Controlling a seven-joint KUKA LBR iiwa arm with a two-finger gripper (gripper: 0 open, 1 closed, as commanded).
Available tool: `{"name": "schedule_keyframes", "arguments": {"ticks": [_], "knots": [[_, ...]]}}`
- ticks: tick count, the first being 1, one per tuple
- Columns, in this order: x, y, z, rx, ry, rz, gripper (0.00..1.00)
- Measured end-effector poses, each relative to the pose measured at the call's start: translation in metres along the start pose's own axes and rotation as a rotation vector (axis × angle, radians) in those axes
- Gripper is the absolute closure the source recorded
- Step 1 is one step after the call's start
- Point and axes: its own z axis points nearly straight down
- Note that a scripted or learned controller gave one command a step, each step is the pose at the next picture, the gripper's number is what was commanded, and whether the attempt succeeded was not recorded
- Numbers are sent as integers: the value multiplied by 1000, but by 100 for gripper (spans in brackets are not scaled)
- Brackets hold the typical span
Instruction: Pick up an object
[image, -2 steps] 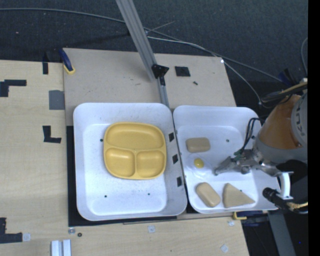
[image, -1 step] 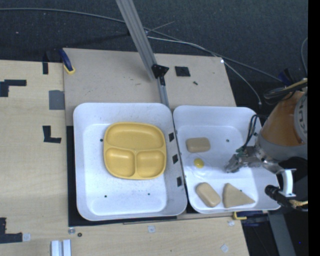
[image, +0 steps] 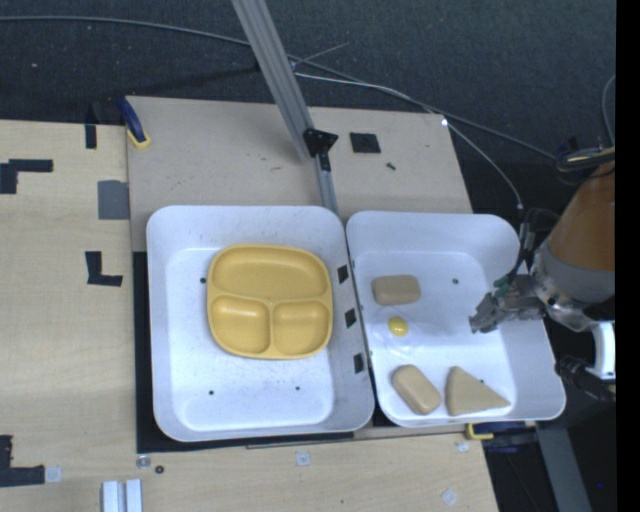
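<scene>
Gripper (image: 490, 312) over right bin (image: 430, 228), tan blocks (image: 396, 290), yellow ball (image: 398, 326) nearby

The arm (image: 585, 240) comes in from the right side, its broad orange band sitting high at the right edge with the grey wrist just under it. From there it leans down and to the left, ending in the gripper (image: 487, 315), a small dark cluster of metal hanging low, pointing left and slightly toward the near side. It is too small and dark to make out how it is set. Nothing can be seen caught in it.
</scene>
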Motion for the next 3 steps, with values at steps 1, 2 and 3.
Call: {"name": "schedule_keyframes", "arguments": {"ticks": [1, 2, 3], "knots": [[3, 2, -42, -2, 0, -1, 100], [6, 12, -95, -1, -1, -1, 100], [53, 22, -84, 2, 1, -3, 100]]}}
